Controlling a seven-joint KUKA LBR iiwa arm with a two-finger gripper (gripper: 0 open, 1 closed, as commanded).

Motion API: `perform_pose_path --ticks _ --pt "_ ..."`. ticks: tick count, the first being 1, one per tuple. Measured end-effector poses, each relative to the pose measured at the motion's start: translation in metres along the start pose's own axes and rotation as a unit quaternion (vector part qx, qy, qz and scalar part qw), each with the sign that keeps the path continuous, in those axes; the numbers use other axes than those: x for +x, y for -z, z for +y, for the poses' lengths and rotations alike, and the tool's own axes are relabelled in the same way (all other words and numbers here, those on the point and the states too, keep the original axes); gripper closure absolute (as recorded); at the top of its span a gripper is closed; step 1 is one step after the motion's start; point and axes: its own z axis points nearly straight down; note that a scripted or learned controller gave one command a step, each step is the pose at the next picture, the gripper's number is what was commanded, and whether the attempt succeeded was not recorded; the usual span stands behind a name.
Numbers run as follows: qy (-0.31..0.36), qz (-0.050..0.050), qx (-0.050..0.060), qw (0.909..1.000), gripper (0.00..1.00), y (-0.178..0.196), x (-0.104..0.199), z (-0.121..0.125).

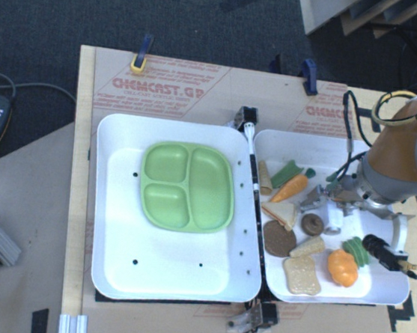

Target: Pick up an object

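The claw (pixel 323 200) hangs low in the right bin (pixel 309 148) beside the orange carrot (pixel 291 187) — whether it is open or closed, I cannot tell. Toy food crowds that bin; the left bin (pixel 108 248) carries a green divided tray (pixel 188 187) with bare floor around it.

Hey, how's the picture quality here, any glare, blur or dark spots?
Camera view: lighting even and soft; the left bin and green tray look sharp with faint shadows. The arm is slightly soft, and the food pieces in the right bin are small, with little detail.

Bright, even overhead light; sharp, soft shadows.
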Motion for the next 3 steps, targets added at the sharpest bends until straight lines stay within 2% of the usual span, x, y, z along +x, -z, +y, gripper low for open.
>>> perform_pose_path --ticks 1,3 --pt "-0.001 0.0 -0.002 1.0 1.0 0.012 0.0 0.0" --pt "0.0 -0.002 -0.006 1.0 1.0 0.13 -0.012 0.016"
